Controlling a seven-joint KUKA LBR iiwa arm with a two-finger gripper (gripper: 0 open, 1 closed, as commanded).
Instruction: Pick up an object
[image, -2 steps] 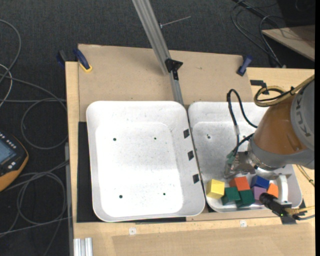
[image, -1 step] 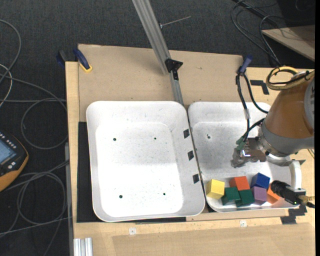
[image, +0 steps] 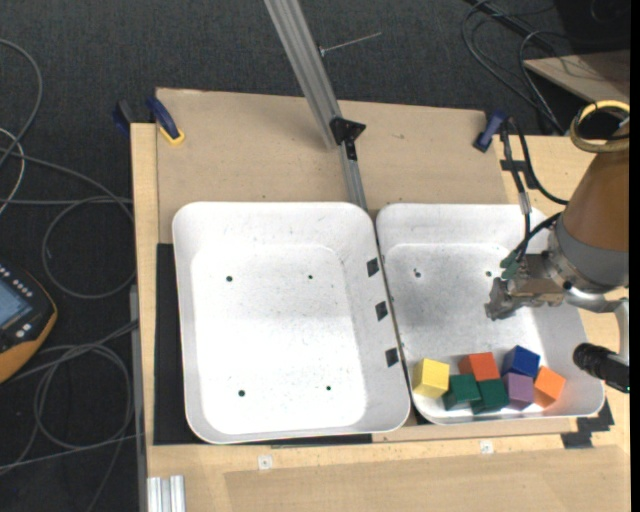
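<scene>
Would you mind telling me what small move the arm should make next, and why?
Probably shift the gripper toward the near edge of the right bin, then descend: it hangs above bare floor, while the blocks, such as the red block, cluster along that near wall.

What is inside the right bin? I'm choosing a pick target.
The right bin holds a yellow block, green blocks, red, blue, purple and orange. The gripper covers part of its floor.
</scene>
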